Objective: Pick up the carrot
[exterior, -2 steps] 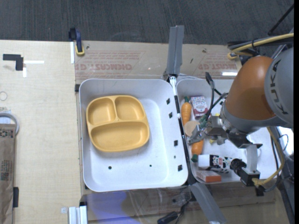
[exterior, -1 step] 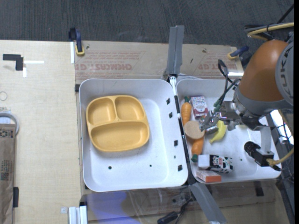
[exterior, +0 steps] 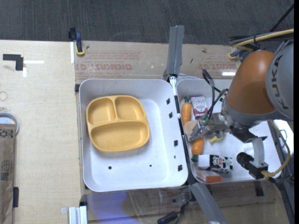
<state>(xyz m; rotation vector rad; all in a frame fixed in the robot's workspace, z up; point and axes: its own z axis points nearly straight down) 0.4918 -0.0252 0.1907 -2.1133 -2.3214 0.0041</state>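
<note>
The metal end effector is lowered into the right white bin; the orange tapered carrot lies just beyond it, untouched; its opening cannot be told.

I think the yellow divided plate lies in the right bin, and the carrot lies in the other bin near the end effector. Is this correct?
Not quite. In the camera view, the yellow divided plate lies in the left bin, not the right one. The rest holds: the carrot lies in the other bin, the right bin, near the end effector.
</note>
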